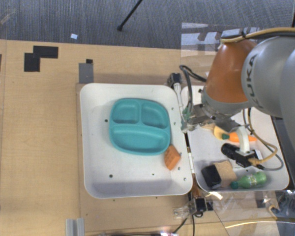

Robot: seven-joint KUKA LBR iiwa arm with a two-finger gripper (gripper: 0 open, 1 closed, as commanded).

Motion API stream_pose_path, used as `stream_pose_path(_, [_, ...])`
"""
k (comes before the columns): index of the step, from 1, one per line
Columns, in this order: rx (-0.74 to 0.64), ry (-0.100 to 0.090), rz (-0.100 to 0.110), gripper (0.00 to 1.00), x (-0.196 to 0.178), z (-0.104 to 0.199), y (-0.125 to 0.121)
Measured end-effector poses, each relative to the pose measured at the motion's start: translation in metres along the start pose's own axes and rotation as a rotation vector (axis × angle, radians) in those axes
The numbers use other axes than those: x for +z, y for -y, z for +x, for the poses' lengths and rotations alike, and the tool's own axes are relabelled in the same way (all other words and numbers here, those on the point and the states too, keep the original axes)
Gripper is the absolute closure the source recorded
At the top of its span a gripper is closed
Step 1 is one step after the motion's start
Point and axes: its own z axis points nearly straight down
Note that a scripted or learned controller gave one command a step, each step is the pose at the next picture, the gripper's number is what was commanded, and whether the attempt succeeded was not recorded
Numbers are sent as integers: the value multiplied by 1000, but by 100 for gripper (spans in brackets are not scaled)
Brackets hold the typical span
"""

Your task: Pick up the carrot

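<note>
The carrot (230, 137), a small orange piece, lies in the right bin (280, 176) just under the arm's wrist, and robot hardware partly covers it. My gripper (186, 121) hangs over the divider between the two bins, to the left of the carrot and apart from it. The grey and orange arm body hides most of the right bin's far half. I see nothing held at the gripper.
A teal divided plate (139, 125) sits in the left bin (96, 181), with an orange-brown chunk (172, 157) at its lower right. In the right bin lie a yellow piece (220, 131), a black object (211, 176), a brown block (227, 169) and a green object (249, 181).
</note>
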Motion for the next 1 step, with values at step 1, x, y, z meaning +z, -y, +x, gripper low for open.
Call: stream_pose_path(1, [-268,14,-8,100,-61,-92,3])
